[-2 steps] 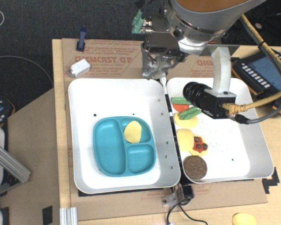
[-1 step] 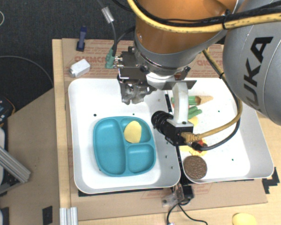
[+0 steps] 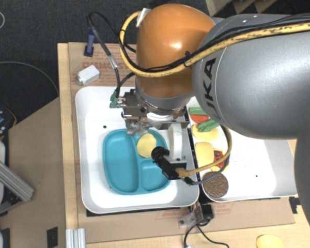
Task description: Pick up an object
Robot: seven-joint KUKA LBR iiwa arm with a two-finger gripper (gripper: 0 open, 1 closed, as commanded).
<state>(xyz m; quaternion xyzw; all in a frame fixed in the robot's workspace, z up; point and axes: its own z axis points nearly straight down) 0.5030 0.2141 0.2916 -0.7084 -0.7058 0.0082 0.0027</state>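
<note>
1. The arm reaches in from the right, and its orange wrist hangs over the left bin (image 3: pixel 88 138). The pincer (image 3: pixel 144 133) sits under the wrist, low over the bin's middle.
2. Pincer state: cannot tell. The wrist and the mounting hardware hide the tips, so width is not readable and nothing can be seen gripped.
3. Nearest candidate: a yellow ball (image 3: pixel 145 145), directly below the pincer and a shade toward the camera. It lies on the right half of a blue tray (image 3: pixel 121 161).
4. The tray is a two-compartment dish. It extends from under the pincer toward the left and front of the bin.
5. Key relation: the ball lies almost straight under the pincer, so the coming move looks like a short vertical drop with little sideways correction. The ball is round and has no long axis, so wrist rotation should matter little.
6. Right of the pincer, in the right bin (image 3: pixel 258 185): a yellow piece (image 3: pixel 204 151), a brown disc (image 3: pixel 216 185), and red and green items (image 3: pixel 204 122) partly hidden by the arm.
7. Risk, as a judgement: the ball may roll on the tray's smooth floor if it is touched off-centre.
8. Task status: no pick confirmed.
</note>
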